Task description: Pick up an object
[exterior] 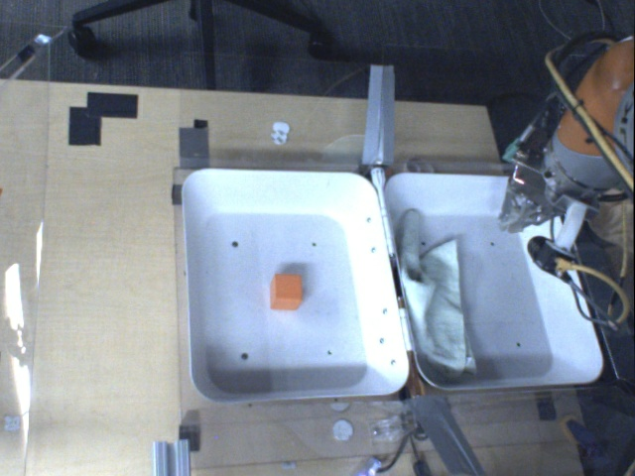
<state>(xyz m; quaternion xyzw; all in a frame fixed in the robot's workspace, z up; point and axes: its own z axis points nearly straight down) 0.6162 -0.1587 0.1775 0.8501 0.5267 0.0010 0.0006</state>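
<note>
Honestly, not much of the arm point(595, 97) could be made out: it was cut off at the right edge, with only the orange band, some grey housing and a tangle of yellow and black cables seen. The gripper point(520, 206) was parked over the upper right corner of the right bin point(496, 370), but it was small and cluttered, so whether it was spread or closed couldn't be told. Nothing was seen between its tips.

An orange block point(287, 292) was spotted in the left bin point(198, 266), sitting flat on the floor a bit below the middle, well apart from the walls. It looked like a small cube, plain and bright against the white.

A pale crumpled cloth point(442, 300) was laid along the left side of the right bin, running from near the top down to the bottom wall, just beside the divider. Its folds were hard to read, and a greyer bit point(409, 241) at its top end couldn't be identified.
</note>
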